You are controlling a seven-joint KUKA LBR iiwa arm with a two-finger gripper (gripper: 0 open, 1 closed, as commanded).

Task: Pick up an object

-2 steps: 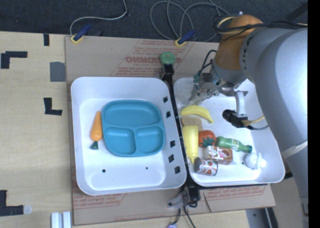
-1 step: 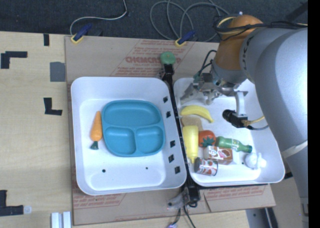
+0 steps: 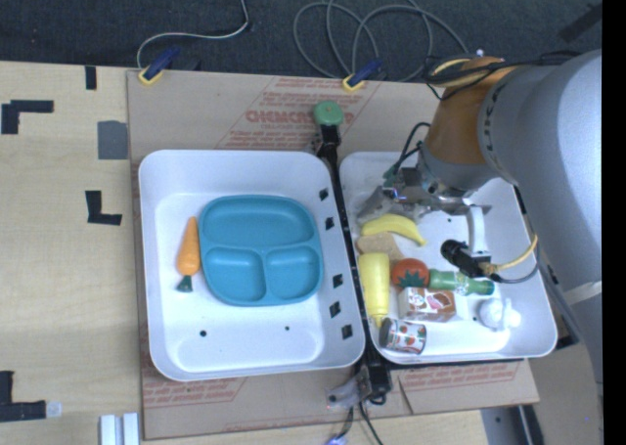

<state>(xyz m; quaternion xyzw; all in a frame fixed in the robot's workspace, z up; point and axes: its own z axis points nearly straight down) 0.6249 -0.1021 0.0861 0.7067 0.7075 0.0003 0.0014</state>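
1. Arm (image 3: 509,130) in from the right, grey body filling the upper right corner, orange band sitting just above the wrist, all of it hanging over the right bin (image 3: 523,335)
2. Gripper (image 3: 396,200) is low over the upper left part of that bin, just above the banana (image 3: 393,229); whether the jaws are open or closed, I cannot tell from this angle, and nothing is visibly between them
3. Banana lies curved across the bin, directly under the wrist assembly, close to the divider between the two bins
4. Below it, a yellow bottle (image 3: 374,283) runs lengthwise along the bin's left wall, touching or very nearly touching the banana's lower edge
5. Right beside the bottle, a small red tomato-like piece (image 3: 409,271), and just past that a green bottle (image 3: 460,283) lying on its side
6. Under those, a small carton with a printed label (image 3: 430,304), and at the bottom left corner a can (image 3: 403,336) tipped on its side
7. Over at the lower right of the bin, a small white object (image 3: 497,314), too blurred to name
8. Switching to the left bin (image 3: 161,179): a blue divided plate (image 3: 260,247) sits in the middle, three compartments showing
9. A toy carrot (image 3: 188,249) lies just beside the plate's left edge, upright in the frame, green end pointing down
10. Both bins rest on a brown cardboard sheet (image 3: 274,115), with grey cables (image 3: 372,22) looping across the dark floor beyond
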